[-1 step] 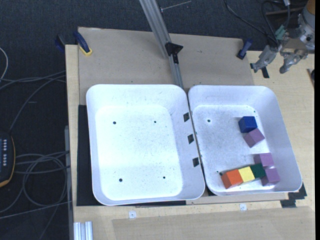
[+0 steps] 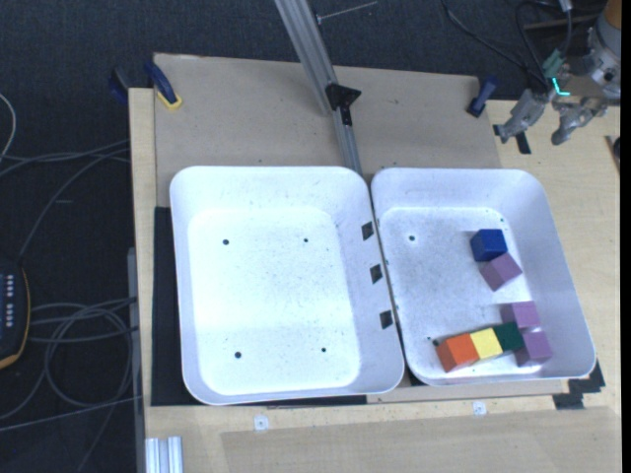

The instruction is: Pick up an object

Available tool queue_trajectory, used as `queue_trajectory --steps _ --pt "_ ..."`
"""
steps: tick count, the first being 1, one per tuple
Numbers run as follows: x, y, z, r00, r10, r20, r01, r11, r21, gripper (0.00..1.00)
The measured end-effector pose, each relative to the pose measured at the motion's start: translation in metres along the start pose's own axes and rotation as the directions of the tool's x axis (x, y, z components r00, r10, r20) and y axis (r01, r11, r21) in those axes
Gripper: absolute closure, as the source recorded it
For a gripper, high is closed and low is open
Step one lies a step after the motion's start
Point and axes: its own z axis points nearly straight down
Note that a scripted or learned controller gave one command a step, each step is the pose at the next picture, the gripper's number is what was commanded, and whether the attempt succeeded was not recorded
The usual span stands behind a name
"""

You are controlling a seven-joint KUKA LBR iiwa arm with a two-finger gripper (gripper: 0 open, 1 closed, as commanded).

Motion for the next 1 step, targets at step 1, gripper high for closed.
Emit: queue_trajectory --steps 1 --pt "-0.0064 -0.0053 0.0462 1.000 0.002 -0.001 -0.002 1.000 0.004 0.00"
